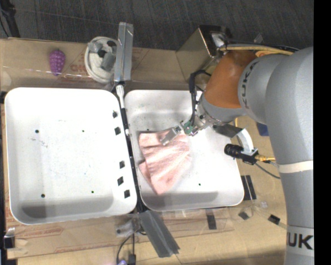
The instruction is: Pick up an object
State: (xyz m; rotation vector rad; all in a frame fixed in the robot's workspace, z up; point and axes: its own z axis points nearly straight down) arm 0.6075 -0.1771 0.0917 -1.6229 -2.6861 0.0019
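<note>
A pink, ridged, soft-looking object lies in the right bin, against its left wall. My gripper comes in from the right and sits low over the pink object's upper edge, touching or nearly touching it. The grey arm with its orange band hangs over the bin's upper right part and hides that corner.
The left bin stands beside the right one, with a divider with black clips between them. On the bench behind the bins lie a purple object and a white roll.
</note>
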